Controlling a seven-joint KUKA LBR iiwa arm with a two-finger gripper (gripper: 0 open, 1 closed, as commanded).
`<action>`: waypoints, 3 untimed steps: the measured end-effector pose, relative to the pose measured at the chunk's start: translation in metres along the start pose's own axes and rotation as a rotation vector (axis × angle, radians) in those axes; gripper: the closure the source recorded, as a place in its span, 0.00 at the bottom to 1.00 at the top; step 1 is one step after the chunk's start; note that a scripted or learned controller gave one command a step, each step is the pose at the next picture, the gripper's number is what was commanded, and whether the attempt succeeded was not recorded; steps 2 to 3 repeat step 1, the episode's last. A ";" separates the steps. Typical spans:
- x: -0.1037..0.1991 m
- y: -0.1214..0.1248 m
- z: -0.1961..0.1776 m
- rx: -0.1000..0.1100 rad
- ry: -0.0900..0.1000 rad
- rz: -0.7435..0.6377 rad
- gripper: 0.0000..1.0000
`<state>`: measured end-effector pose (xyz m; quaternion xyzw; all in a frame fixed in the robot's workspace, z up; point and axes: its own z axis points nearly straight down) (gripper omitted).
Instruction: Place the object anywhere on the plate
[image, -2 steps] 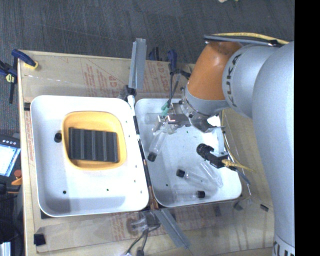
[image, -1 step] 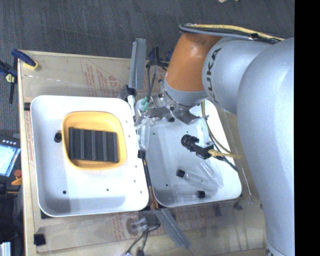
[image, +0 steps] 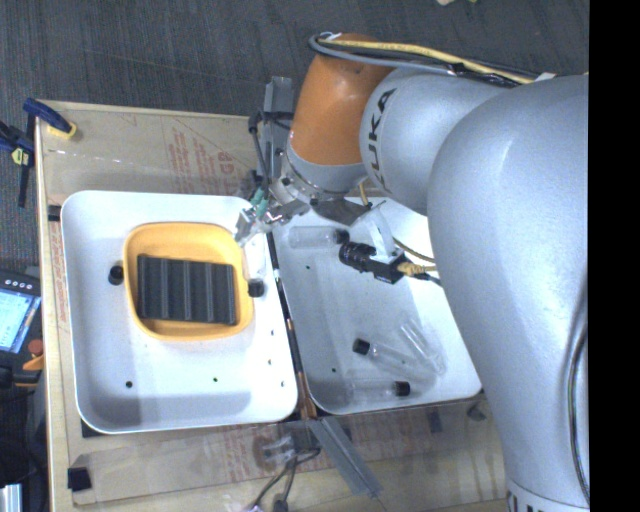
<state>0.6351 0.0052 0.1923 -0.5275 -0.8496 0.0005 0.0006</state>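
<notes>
end effector (image: 262, 212) hangs over inner edge of left bin (image: 90, 400), near yellow plate (image: 185, 245); cannot tell its state, nor anything in it. plate carries dark ridged insert (image: 190, 290). right bin (image: 330, 390) holds clear plastic object (image: 405, 350) with black caps, well apart from plate. grey arm (image: 480, 200) covers right side of table (image: 150, 135).
</notes>
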 end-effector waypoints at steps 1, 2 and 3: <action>0.000 0.000 0.000 0.000 -0.001 0.000 0.00; 0.000 0.000 0.000 0.000 -0.001 0.000 0.00; 0.000 0.000 0.000 0.000 -0.001 0.000 0.00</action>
